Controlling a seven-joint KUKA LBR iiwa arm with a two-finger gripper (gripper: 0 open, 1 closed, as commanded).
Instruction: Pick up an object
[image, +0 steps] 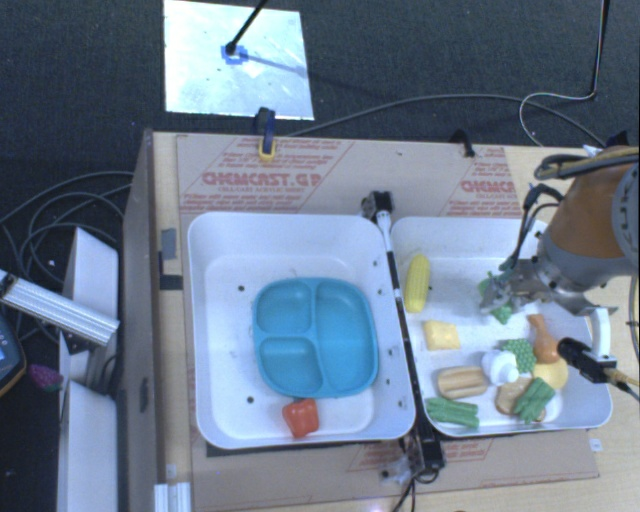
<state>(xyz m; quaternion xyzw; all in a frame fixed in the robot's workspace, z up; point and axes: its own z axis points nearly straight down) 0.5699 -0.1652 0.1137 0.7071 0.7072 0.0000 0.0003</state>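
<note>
Green toy food (497, 298), right of the corn (417, 282), looks light, stiff and slippery, best pinched across its middle; the hand's (500, 292) opening is unclear.

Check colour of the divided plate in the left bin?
Light blue divided plate, clearest in the camera view.

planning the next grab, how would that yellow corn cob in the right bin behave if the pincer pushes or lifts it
The corn cob looks rounded and elongated, so a sideways push would probably roll it toward the bin wall beside it. It looks like a small toy, so likely light and stiff. Its smooth sheen suggests it could slip unless gripped across its narrow width.
</note>
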